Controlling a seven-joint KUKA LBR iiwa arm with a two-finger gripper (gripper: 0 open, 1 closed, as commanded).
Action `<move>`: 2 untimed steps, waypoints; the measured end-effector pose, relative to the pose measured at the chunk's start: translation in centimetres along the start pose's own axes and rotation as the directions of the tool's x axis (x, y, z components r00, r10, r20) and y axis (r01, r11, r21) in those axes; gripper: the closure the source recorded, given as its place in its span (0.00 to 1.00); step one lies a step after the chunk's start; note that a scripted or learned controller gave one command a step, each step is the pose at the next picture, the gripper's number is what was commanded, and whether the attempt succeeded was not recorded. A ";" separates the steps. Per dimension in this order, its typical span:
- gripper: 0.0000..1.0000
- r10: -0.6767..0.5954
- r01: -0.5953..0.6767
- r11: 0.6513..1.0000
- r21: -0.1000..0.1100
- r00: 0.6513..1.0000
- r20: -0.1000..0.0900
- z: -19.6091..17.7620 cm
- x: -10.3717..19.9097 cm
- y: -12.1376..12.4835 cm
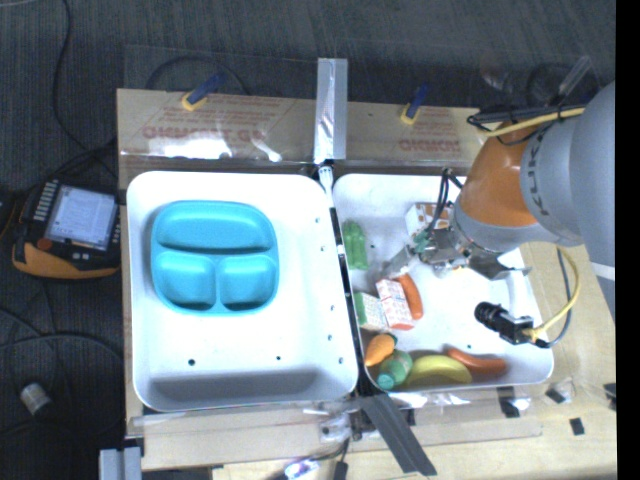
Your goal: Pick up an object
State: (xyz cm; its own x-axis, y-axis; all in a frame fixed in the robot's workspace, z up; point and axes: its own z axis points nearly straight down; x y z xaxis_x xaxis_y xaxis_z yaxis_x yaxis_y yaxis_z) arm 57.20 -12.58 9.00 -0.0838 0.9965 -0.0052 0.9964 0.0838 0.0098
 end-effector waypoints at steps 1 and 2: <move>0.00 0.016 -0.016 1.000 0.002 1.000 -0.009 0.1 -1.2 3.1; 0.00 -0.127 0.127 0.992 -0.004 0.992 0.000 -0.1 1.2 -3.4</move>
State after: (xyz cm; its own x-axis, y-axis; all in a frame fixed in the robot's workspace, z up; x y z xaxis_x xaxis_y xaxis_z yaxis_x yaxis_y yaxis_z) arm 53.76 -11.70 9.05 -0.2100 0.9777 -0.0062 0.9776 0.2101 0.0126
